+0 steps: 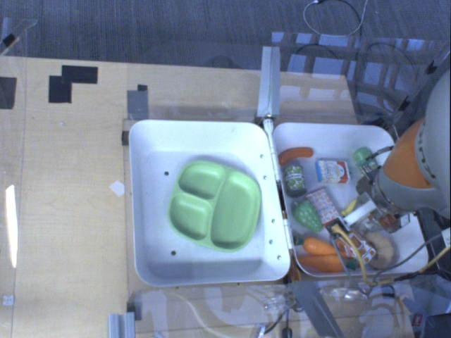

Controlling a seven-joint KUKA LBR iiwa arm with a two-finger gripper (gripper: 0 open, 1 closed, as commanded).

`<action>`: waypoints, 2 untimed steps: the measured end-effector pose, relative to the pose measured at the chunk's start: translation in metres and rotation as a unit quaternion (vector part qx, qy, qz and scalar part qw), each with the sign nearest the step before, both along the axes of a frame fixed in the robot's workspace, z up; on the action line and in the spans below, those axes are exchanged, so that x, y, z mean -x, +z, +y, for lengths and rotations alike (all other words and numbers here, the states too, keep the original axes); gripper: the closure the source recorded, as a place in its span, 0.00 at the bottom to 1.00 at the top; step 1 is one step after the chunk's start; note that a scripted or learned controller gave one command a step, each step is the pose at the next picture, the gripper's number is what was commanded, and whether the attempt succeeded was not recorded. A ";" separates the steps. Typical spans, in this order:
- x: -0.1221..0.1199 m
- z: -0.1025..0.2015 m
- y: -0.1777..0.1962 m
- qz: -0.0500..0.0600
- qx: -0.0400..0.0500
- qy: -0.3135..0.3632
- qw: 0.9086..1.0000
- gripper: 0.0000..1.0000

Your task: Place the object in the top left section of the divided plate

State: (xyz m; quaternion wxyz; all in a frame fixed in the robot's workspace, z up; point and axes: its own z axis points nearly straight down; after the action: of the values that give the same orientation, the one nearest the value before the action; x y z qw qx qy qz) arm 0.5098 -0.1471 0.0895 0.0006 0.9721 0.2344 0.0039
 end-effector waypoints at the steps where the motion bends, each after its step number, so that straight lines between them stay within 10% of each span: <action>1: -0.025 0.090 0.096 0.002 -0.001 -0.073 0.997 1.00; 2: 0.015 0.181 0.096 0.004 -0.001 -0.059 0.998 1.00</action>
State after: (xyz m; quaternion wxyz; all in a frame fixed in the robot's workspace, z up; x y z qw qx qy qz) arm 0.4951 0.0335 0.1860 -0.0010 0.9843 0.1763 0.0003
